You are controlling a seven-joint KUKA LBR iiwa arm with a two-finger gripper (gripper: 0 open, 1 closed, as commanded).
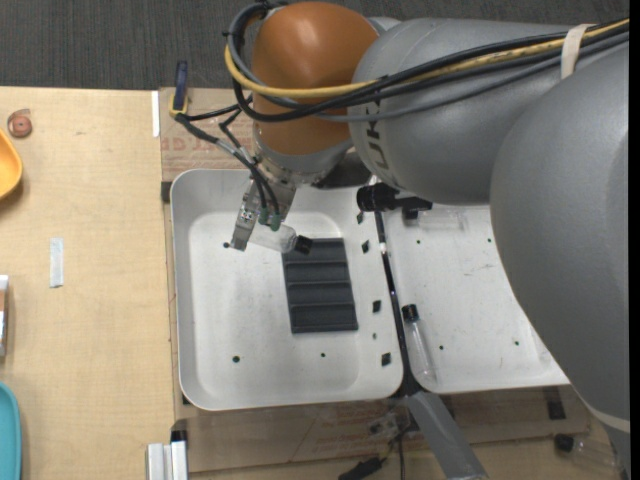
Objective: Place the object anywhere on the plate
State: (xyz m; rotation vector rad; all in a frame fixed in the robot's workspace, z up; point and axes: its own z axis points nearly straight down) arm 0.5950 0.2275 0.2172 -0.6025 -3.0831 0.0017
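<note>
Hovering over the left bin (200, 368)

My gripper (262, 226) is hanging just far-left of the dark ribbed block (320, 286), likely lining up a pick; its spread I cannot tell.

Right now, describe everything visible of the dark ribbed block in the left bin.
The dark grey ribbed rectangular block looks like matte plastic or rubber, with crosswise ridges dividing its top into bands. It lies flat on the floor of the left shallow white bin, right of centre, long side running toward the camera. The pincer hangs near its far-left corner.
</note>
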